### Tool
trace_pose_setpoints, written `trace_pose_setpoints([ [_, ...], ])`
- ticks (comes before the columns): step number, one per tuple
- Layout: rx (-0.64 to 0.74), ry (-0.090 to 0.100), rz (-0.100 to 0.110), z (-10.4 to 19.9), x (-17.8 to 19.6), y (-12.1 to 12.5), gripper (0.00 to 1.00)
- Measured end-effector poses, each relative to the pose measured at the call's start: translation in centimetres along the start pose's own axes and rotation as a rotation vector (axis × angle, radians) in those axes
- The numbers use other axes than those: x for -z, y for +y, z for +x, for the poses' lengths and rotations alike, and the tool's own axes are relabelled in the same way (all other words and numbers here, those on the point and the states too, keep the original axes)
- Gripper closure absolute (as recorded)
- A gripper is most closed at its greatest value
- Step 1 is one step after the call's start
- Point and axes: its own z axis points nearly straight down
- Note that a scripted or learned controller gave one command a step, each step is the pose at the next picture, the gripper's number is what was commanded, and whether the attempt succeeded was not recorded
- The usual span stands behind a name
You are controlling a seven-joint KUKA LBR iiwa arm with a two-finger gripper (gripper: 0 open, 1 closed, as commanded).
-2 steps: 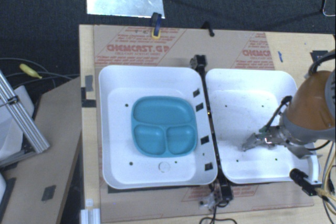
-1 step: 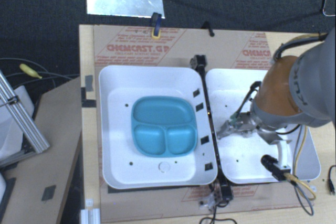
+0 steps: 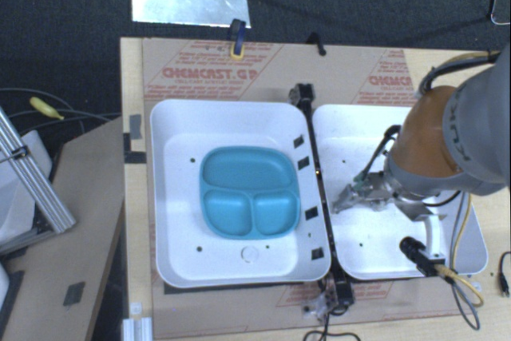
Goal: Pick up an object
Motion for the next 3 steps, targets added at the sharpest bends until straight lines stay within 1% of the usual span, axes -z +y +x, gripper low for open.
trace_pose_setpoints([
  [1,0.006,0.002,-0.003,4.9,10.5,-3.5,0.00],
  [2,-0.005,-0.004,-0.002,-2.8,5.2,2.2,0.00],
  [3,-0.002,0.001,0.005,-1.0,-0.2,-3.7,0.00],
])
